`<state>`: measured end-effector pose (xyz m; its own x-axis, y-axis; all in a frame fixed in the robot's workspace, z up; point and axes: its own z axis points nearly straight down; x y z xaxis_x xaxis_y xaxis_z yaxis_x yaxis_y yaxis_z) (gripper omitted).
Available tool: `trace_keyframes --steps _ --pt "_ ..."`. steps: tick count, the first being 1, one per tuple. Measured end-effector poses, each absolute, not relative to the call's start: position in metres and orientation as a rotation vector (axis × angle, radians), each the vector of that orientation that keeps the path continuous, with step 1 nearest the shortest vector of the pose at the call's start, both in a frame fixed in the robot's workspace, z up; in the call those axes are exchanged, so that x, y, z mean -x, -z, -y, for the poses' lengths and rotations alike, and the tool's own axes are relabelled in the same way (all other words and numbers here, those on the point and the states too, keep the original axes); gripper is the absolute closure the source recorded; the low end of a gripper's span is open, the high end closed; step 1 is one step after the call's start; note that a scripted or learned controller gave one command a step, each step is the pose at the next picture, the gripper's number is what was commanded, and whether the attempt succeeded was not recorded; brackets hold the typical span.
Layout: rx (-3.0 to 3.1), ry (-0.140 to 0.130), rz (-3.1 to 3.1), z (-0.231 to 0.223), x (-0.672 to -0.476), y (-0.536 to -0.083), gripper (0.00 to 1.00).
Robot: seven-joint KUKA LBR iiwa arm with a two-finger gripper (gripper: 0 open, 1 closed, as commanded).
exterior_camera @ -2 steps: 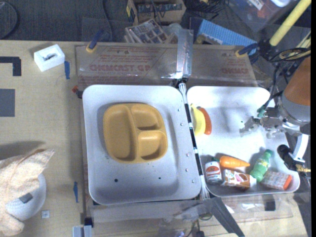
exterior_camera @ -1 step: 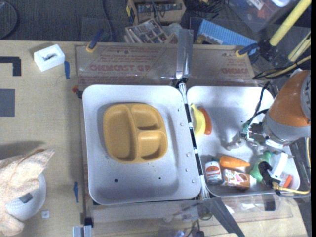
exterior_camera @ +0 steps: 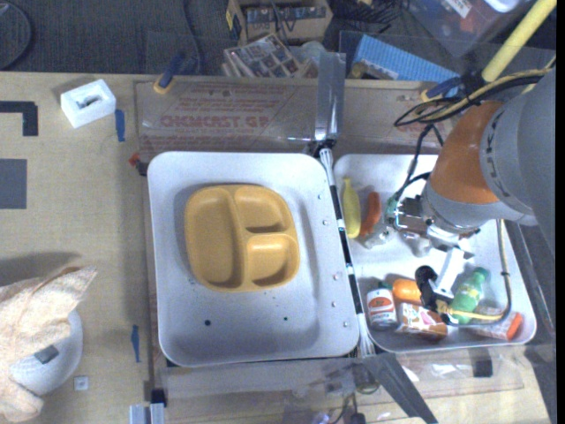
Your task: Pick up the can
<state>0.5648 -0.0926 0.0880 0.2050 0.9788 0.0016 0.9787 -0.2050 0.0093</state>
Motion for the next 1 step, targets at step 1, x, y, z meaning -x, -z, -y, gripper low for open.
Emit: trace_keyframes --steps 1 --pt "-2.48 -0.003 -1.921 0.1432 -0.6159 -0.087 0.0"
